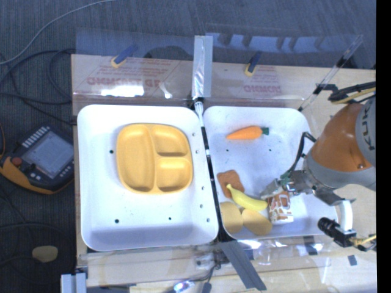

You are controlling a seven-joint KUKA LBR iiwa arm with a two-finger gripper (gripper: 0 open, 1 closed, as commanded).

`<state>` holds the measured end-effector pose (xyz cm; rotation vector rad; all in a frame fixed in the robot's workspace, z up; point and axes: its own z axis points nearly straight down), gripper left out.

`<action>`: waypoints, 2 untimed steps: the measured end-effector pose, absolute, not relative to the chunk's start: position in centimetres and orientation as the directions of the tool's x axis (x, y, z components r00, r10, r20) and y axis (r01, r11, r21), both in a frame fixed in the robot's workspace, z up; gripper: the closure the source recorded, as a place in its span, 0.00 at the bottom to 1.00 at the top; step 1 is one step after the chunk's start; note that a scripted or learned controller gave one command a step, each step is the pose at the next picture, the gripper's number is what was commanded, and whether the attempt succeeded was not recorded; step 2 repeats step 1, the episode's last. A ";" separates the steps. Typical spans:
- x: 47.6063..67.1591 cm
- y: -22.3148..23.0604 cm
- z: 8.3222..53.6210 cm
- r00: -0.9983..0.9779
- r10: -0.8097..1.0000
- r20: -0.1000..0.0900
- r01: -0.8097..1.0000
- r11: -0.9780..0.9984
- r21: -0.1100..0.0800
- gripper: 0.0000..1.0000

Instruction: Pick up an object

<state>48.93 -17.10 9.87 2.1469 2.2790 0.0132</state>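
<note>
The right bin (287, 118) holds an orange carrot (245, 133) near its back. Toward the front lie a brown flat piece (231, 180), a yellow banana (247, 199), two pale yellow rounded pieces (243, 217) and a small brown-and-white carton (280, 207). My gripper (283, 187) comes in from the right, low over the front right of this bin. It sits right above the carton and just right of the banana's tip. The arm's grey wrist and orange band (343, 140) cover the bin's right edge.
The left bin (98, 218) carries a yellow divided tray (154, 157) in its middle. A raised divider (206, 163) separates the two bins. A handheld pendant (38, 157) lies on the floor at the far left, with cables around it.
</note>
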 end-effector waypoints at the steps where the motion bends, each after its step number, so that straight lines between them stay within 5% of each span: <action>1: 51.7 -9.1 24.5 0.002 1.000 -0.002 1.000 -0.002 -0.002 1.00; 2: 51.7 -9.1 24.5 0.002 1.000 -0.002 1.000 -0.002 -0.002 1.00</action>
